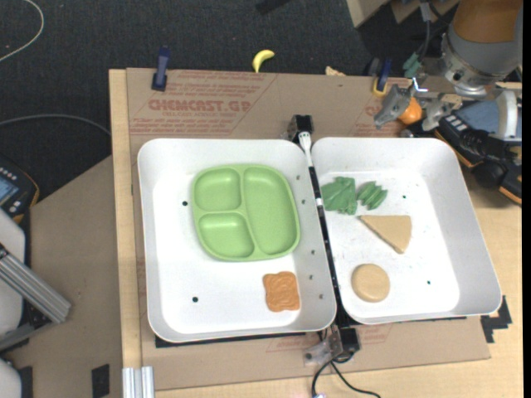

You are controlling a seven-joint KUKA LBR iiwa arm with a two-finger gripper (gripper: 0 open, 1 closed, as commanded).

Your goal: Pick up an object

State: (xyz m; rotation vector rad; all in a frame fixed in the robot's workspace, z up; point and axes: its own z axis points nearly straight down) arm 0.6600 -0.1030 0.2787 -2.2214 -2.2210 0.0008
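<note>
Hovering at the top right, the arm (485,15) sits above the far edge of the right bin (465,222), grey body with the orange band showing. Jaws are up around the far rim of that bin, with an orange item (410,112) right at them; can't tell if the jaws are open, closed or actually gripping it, too small and cluttered there.

Right bin contents: green leafy piece (352,196) near the divider side, tan wedge (390,230) just beside it toward the near side, round tan disc (370,283) nearer the front. All three are apart from each other and lying flat on the bin floor, well apart from the arm.

Left bin (158,222): green three-compartment tray (246,212) in the middle, orange-brown waffle-like piece (281,291) near the front right corner, just clear of the tray.

Both bins sit side by side, touching, on a cardboard sheet (207,98) on the surface. Small yellow banana-shaped thing (262,58) lies beyond the sheet's far edge
</note>
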